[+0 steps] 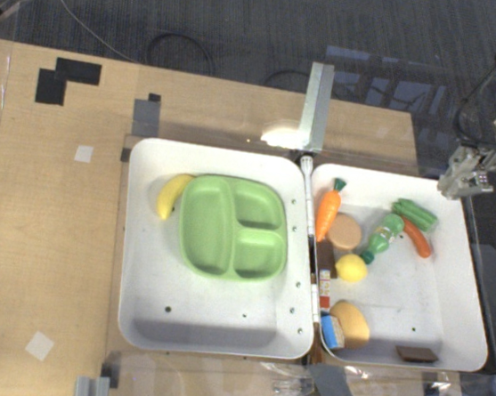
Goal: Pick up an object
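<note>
The gripper [466,179] is being held above the far right corner of the right bin [450,307]; nothing is being gripped. The green cucumber [415,213] and small carrot [418,239] are lying just below-left of it.

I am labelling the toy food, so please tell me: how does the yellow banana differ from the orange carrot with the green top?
The yellow banana is curved and plain; the orange carrot is straight and tapered, with a green top. The banana lies in the left bin, touching the green divided tray; the carrot lies in the right bin. Both lie flat.
</note>
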